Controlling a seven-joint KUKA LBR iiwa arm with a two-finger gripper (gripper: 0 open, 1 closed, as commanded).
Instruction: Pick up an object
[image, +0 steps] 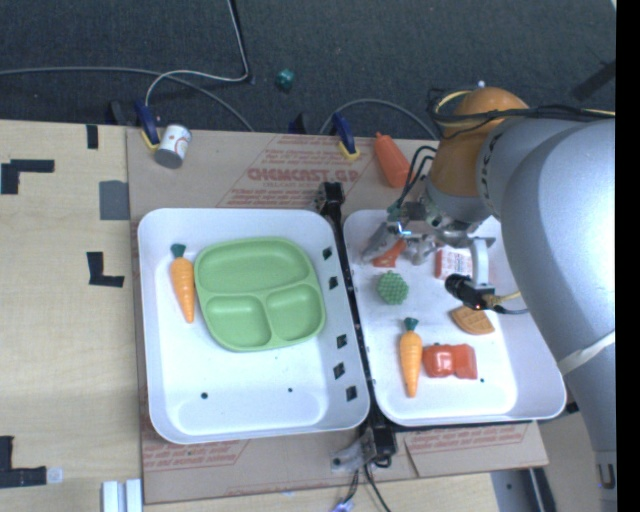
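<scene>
Two white bins sit side by side on the bench. The left bin (160, 400) holds one green divided plate (260, 292) at its middle and one carrot (182, 282) lying just beside the plate's left edge, close to the bin's left wall. The near part of this bin offers open floor.

The right bin (530, 400) holds more: one green knobbly ball (392, 288) near its left wall, a second carrot (410, 357) nearer the front, one red block (450, 361) just beside that carrot on its right, one brown wedge (472, 320) toward the right, and one white and red packet (455, 262) at the far right. A small red piece (386, 257) lies under the tool (400, 238), which is low in the far left corner of this bin, close to the divider; whether it is wide, narrow or holding anything cannot be made out. The arm (540, 200) covers the bin's right side.

Outside the bins, one orange-red object (390, 158) and one small white can (173, 144) rest on the cardboard at the far side.
</scene>
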